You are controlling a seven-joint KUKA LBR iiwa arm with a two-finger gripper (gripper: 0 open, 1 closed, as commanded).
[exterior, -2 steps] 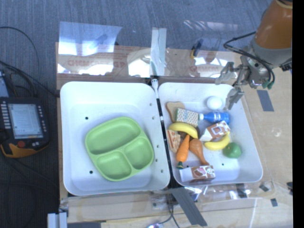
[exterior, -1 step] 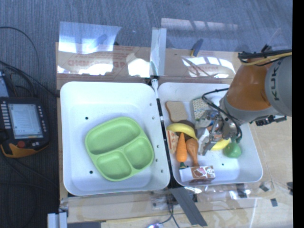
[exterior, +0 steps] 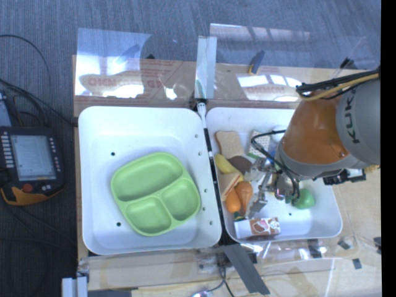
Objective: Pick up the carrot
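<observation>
My fingers [exterior: 265, 190] hang slightly apart, gripping nothing, over the right bin [exterior: 322, 224]. The carrot [exterior: 244, 194] lies just left of them, touching a smaller orange piece [exterior: 232, 203]. Bread [exterior: 229, 143] and a banana [exterior: 224, 164] crowd behind it; a carton [exterior: 265, 227] sits in front, a green thing [exterior: 303, 198] to my right. The left bin [exterior: 99, 135] holds a green tray [exterior: 156, 193].

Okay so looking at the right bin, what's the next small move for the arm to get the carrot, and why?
Probably a short shift toward the left bin, then down. The gripper sits low in the right bin, just beside the carrot, not over it, and nothing shows between its fingers. The carrot lies packed against other food near the divider, so centring over it first seems wise.
</observation>
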